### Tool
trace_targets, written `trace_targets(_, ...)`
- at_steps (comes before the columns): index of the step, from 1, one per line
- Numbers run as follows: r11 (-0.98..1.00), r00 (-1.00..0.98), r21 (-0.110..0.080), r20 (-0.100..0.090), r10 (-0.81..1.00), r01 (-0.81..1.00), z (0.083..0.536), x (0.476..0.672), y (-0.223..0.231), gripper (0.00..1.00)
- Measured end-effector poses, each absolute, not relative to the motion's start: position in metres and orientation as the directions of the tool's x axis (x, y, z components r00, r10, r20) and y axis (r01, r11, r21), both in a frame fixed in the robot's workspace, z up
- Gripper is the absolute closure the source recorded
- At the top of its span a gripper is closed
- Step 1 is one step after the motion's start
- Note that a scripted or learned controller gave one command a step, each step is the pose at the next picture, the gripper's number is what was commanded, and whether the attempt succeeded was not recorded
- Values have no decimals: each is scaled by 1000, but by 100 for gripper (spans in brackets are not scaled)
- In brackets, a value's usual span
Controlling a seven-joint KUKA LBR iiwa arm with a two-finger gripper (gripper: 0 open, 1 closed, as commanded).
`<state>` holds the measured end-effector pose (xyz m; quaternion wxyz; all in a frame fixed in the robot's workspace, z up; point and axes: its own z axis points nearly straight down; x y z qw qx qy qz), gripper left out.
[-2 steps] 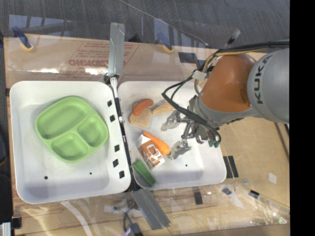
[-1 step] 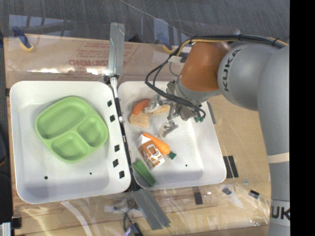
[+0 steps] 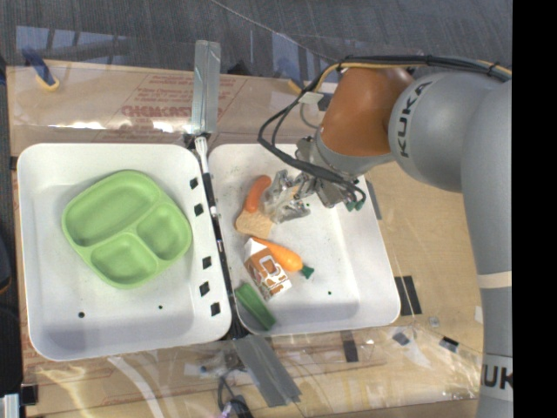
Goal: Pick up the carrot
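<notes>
The carrot [image 3: 285, 255] is orange with a green stub at its right end. It lies in the middle of the right bin [image 3: 365, 259], leaning against a small orange-and-white carton [image 3: 268, 274]. My gripper [image 3: 285, 198] hangs low over the upper middle of the same bin, just above and slightly behind the carrot. It is close to an orange-red sausage-shaped piece [image 3: 257, 192] and a tan slice of toast [image 3: 254, 225]. Nothing of the carrot is under the gripper.
A green block [image 3: 255, 305] lies at the right bin's front left corner. The left bin [image 3: 35, 259] holds a green divided plate [image 3: 127, 226]. The grey arm with its orange band [image 3: 361, 111] and its cables hang over the right bin's far right side.
</notes>
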<state>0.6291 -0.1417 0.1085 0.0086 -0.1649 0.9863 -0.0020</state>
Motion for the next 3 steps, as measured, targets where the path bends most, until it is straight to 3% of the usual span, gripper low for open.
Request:
trace_targets(1,809,-809,-4,-6,-588,-588,96,590,-112,100)
trace_targets(2,833,-833,-5,-11,-553,-553,198,592,-18,100)
trace_targets(3,769,-769,-3,-3,-639,-639,193,587,-69,100)
